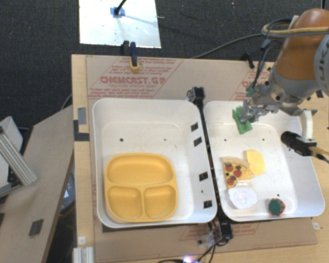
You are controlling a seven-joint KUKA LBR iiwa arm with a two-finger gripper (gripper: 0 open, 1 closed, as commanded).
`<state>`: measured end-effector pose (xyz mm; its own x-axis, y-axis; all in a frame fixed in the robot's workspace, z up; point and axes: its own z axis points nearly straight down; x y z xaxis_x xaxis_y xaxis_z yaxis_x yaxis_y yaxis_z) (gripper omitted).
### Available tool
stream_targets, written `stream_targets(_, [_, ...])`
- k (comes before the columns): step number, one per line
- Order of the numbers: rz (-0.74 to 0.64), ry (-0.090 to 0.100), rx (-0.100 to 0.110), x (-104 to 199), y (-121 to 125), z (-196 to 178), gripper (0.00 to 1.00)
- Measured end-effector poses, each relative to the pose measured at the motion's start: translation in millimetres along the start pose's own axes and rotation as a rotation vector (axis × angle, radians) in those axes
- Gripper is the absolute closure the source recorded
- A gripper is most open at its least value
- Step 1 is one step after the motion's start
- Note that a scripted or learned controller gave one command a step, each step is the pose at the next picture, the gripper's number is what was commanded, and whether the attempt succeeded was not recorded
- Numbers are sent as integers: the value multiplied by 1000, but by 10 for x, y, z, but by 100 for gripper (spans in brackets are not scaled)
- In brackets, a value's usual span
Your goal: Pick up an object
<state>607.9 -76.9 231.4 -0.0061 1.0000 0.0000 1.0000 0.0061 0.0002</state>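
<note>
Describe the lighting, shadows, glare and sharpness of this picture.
Camera view: even overhead light; the two white plastic bins look bright but not blown out, with soft shadows along their walls. The yellow divided plastic tray has mild sheen. The grey arm's gripper and the green block under it look slightly soft. The dark floor is dim, and the white sheet at the top is brightly lit.

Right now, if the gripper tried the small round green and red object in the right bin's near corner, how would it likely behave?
The round object looks ball-like, so it would probably roll when nudged. It sits near the right bin corner, so the walls might stop it. It looks small, so likely light, and its curved sides could slip from a pinch.
</note>
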Motion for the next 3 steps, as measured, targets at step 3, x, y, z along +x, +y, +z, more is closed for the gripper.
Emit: stream_targets(3, [-2,1,-1,1565,-412,-99,100])
